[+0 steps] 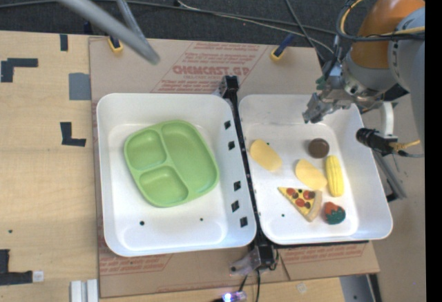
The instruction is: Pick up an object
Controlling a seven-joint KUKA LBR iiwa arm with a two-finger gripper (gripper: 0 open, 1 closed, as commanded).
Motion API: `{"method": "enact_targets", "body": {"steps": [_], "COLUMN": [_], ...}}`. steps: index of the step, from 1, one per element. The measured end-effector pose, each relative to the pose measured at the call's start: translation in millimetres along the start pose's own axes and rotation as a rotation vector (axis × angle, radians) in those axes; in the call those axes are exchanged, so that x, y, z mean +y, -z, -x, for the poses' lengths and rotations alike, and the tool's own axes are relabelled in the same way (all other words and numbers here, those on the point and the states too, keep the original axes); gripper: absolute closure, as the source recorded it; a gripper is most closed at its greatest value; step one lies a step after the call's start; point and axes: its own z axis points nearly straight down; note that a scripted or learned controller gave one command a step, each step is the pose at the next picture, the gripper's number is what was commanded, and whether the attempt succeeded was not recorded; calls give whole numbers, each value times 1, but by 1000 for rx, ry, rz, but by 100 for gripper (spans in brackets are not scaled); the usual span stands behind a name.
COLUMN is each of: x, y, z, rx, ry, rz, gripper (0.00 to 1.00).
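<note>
Toys [314,180] crowd the right bin's [276,110] near half; far half open.

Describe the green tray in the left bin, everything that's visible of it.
The green tray is a light green, plastic-looking meal tray with rounded corners and three compartments: two smaller ones on one side, one larger on the other. It lies flat on the floor of the left bin, turned slightly askew to the bin walls, roughly central. Its compartments hold nothing visible, and nothing else touches it.
</note>
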Motion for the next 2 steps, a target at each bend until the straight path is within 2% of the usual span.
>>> {"method": "enact_targets", "body": {"steps": [2], "x": [-1], "y": [87], "z": [7], "rx": [0], "ry": [1], "rz": [-1], "gripper": [100]}}
